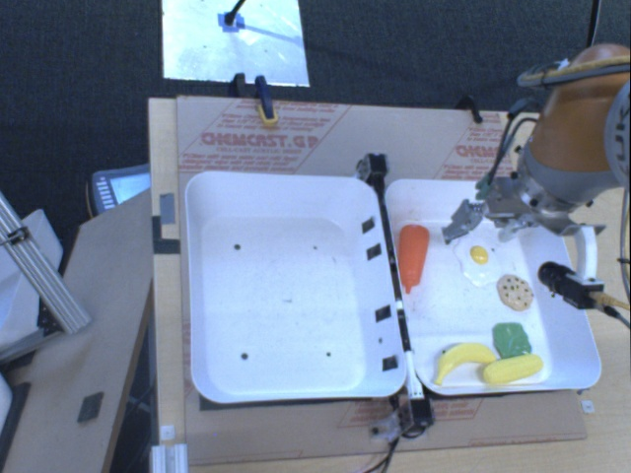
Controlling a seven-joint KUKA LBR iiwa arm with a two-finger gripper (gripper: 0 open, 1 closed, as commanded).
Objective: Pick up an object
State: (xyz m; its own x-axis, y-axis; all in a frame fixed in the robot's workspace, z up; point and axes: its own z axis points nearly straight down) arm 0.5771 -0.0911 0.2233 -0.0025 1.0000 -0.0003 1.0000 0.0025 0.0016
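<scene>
Nothing is yet held: the gripper (463,223) is poised over the right bin (582,363) near the egg (478,257); how far its fingers are parted cannot be told.

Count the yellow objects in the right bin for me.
2: a curved yellow toy banana at the near edge, and a yellow oblong toy beside it, below the green toy. The arm may hide others.
</scene>
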